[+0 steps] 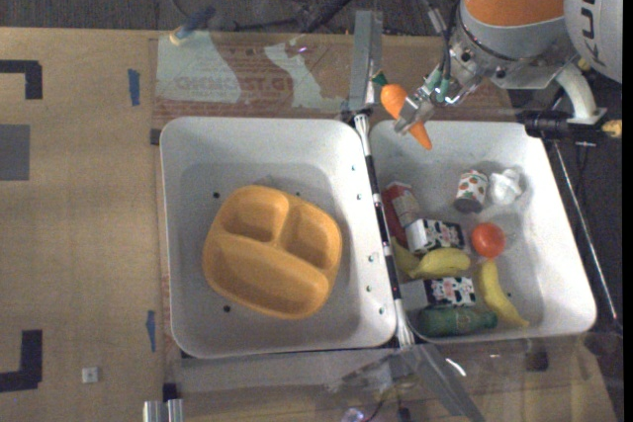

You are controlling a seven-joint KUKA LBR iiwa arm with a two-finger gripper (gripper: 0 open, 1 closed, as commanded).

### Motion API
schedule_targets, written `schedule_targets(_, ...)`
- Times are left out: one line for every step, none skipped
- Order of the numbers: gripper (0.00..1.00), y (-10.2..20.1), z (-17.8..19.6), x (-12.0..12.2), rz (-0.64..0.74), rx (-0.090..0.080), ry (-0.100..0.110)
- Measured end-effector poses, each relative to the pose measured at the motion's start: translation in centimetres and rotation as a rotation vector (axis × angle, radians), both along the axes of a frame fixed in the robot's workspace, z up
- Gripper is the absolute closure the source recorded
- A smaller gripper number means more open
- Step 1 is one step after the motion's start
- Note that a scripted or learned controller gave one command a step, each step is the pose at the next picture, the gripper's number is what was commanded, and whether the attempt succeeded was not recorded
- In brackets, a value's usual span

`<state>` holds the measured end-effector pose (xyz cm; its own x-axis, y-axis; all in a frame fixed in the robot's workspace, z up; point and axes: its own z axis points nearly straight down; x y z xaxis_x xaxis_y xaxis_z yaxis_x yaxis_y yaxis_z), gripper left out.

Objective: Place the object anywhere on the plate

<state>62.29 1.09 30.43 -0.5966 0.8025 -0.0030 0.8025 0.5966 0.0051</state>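
Note:
An orange toy carrot [406, 112] with a green top hangs above the far left corner of the right bin [564, 252], tip pointing down-right. My gripper [419, 107] is shut on the carrot, its fingers pinching the middle of it. The yellow-orange divided plate [273, 250] lies in the middle of the left bin [198, 163], well down-left of the gripper, with nothing on it.
The right bin holds a red can [401, 206], two small milk cartons [435, 236], two bananas [436, 263], a tomato [488, 239], a green bottle [455, 320] and a white cup [472, 188]. A metal divider [376, 212] runs between the bins.

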Motion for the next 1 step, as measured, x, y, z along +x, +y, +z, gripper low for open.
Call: schedule_targets(1.0,10.18,-1.65,-4.34,-0.339,0.0,0.009)
